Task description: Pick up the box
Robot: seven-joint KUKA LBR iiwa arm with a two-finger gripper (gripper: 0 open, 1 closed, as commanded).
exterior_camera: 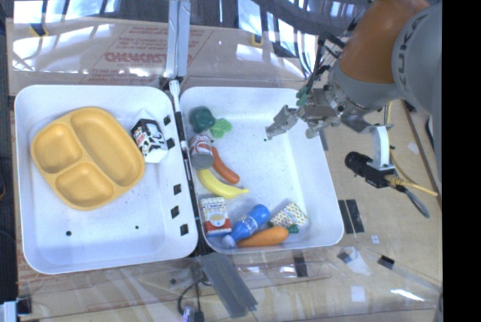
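Three things here look like a box. A red and white juice box (215, 214) lies at the front of the right bin (319, 162). A small patterned box (290, 214) sits near that bin's front right corner. A black and white carton (150, 138) lies in the left bin (45, 238) beside the yellow plate. My gripper (290, 131) hovers over the right bin's far right part, well away from all three. Its fingers (275, 126) are spread open and nothing is between them.
The right bin also holds a green broccoli toy (203, 119), a can (201, 151), a sausage (225, 168), a banana (219, 185), a blue bottle (250, 221) and a carrot (263, 237). A yellow divided plate (84, 156) lies in the left bin. The bare floor of the right bin lies under the gripper.
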